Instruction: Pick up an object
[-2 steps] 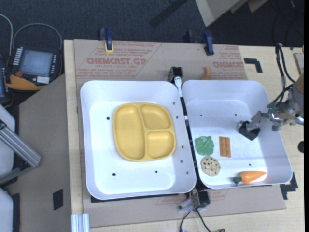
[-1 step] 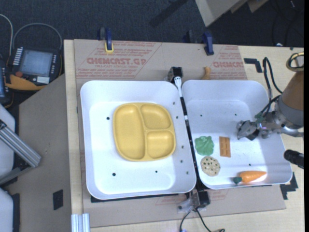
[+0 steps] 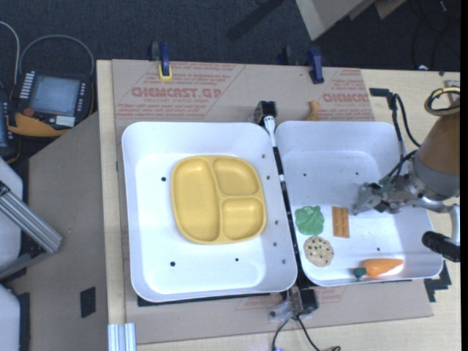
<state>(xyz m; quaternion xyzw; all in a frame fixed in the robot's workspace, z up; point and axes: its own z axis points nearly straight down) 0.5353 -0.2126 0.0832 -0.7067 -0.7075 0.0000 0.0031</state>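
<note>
In the right bin (image 3: 344, 141) lie a green leafy piece (image 3: 309, 219), an orange-brown rectangular cracker (image 3: 341, 221), a round speckled cookie (image 3: 319, 251) and an orange carrot (image 3: 380, 268) near the front rim. My gripper (image 3: 363, 199) hangs low over the bin floor, just right of the cracker and a little above it. It points left from the grey arm with the orange band (image 3: 442, 148). Nothing shows between its tips.
The left bin (image 3: 146, 196) holds a yellow three-compartment plate (image 3: 218, 197). A black divider strip (image 3: 276, 163) runs between the bins. Cables curl near the arm at the right edge. The bench is brown board with blue clamps at the back.
</note>
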